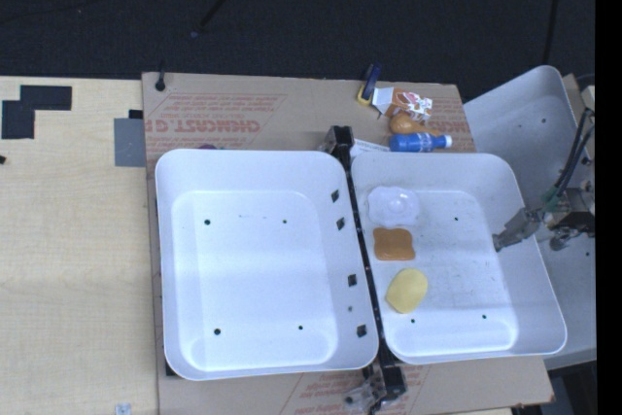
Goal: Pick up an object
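Observation:
Three objects lie in the left part of the right bin point(525, 326): a clear round lid-like piece point(393, 205), a brown toast-like slab point(394, 245) just in front of it, and a yellow rounded lump point(407, 290) nearest the front. My gripper point(520, 228) sits low at the bin's right rim, well to the right of all three and touching none. Its end is small and dark against the rim.
The left bin point(175, 258) adjoins the right one along a black divider point(355, 258). Behind the bins on the cardboard lie a blue bottle point(420, 143), an orange-brown item point(406, 122), a red-and-white packet point(413, 101) and a blue-yellow tool point(369, 85). A white panel point(530, 117) stands at the right.

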Motion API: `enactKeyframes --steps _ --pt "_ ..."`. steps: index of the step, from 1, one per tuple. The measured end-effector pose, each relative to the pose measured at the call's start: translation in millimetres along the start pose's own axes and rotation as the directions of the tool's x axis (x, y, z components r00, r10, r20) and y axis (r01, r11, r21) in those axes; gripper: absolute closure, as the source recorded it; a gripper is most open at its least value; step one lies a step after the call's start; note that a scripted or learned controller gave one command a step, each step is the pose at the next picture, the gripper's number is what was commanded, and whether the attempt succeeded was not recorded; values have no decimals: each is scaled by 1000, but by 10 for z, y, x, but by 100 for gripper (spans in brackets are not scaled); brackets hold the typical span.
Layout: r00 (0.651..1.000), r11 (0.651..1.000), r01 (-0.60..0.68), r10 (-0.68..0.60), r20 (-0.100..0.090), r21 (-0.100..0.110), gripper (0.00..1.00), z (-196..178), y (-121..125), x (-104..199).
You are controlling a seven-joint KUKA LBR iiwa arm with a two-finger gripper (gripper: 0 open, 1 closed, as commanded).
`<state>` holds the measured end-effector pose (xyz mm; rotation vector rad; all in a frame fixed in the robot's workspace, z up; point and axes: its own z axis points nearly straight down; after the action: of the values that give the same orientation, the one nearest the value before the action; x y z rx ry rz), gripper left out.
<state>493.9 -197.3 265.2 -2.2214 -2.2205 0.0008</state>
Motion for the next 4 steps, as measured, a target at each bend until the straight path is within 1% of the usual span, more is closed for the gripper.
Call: enactKeyframes --steps 1,2,3,4 --pt "1000 1000 0 0 -1 1 100 -98 0 -6" --pt "1000 1000 8 -8 5 -21 100 -1450 1461 389" --pt "1000 1000 2 -2 4 -16 100 -2829 1342 400" --pt "1000 1000 6 -6 -4 1 100 -2744 400 1124"
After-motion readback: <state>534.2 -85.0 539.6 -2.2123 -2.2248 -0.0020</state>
